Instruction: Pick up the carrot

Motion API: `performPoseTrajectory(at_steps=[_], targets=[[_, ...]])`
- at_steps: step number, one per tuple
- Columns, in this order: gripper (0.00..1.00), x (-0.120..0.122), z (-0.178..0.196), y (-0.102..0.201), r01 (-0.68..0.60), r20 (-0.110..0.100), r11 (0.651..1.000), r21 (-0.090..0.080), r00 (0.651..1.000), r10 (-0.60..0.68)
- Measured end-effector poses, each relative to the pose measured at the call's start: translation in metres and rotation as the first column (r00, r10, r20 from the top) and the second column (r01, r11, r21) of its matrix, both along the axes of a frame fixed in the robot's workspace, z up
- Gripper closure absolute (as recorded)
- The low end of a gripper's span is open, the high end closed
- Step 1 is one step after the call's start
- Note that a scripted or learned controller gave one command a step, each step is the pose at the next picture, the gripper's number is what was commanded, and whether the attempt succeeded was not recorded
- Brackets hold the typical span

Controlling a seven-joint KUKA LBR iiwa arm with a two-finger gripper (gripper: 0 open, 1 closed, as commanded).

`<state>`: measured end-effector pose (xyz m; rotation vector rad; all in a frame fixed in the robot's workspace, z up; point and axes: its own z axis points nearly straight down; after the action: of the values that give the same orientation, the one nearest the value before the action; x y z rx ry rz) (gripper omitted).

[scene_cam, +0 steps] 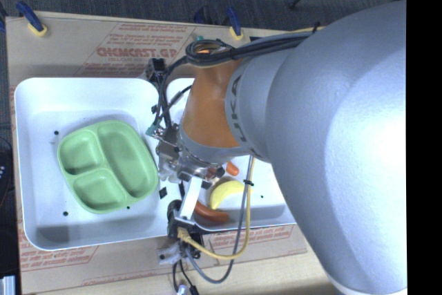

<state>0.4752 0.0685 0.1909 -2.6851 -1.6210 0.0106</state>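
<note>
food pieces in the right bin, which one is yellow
The banana, curved and pale yellow, lying just below the arm's wrist. The long piece beside it is reddish brown, and the small bit above it is orange.

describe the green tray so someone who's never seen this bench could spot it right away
Start at the left shallow white bin. Lying on its floor is the pale green plastic tray with rounded corners, split into three compartments. It is the only green thing on the bench; the yellow banana-like piece and reddish-brown piece lie in the right bin, under the grey arm.
</note>
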Motion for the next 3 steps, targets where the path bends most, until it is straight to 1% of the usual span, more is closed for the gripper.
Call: performPoseTrajectory(at_steps=[2,3], targets=[[1.00,0.000,0.019,0.001,-0.011,-0.007,1.000,0.002,1.000,0.011],[1.00,0.001,0.078,0.020,0.325,0.003,0.946,-0.002,0.946,-0.325]])
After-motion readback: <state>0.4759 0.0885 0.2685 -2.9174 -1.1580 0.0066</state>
